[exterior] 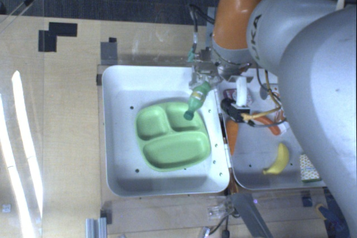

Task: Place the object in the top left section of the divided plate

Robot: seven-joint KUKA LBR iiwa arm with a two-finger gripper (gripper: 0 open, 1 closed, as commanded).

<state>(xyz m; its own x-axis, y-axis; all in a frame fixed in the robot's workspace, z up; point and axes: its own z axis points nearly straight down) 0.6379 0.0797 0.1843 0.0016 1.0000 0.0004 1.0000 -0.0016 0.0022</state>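
Arm (301, 36) looms over the bins, its tool (205, 76) clamped on a green bottle (196, 98).
The bottle hangs tilted, cap down, over the plate's (170, 139) upper right section. It looks light, smooth plastic, likely slippery; gripped by its base end, it could swing or slip.

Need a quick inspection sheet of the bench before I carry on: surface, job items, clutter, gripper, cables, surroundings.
Surface: two white bins; left bin holds the plate.
Job's things: green divided plate; green bottle hanging tilted over its upper right section.
Clutter: banana, orange item in right bin.
Gripper: gripper at the bottle's top; finger state unclear.
Cables: wires at the wrist.
Surroundings: black markers on the bench.
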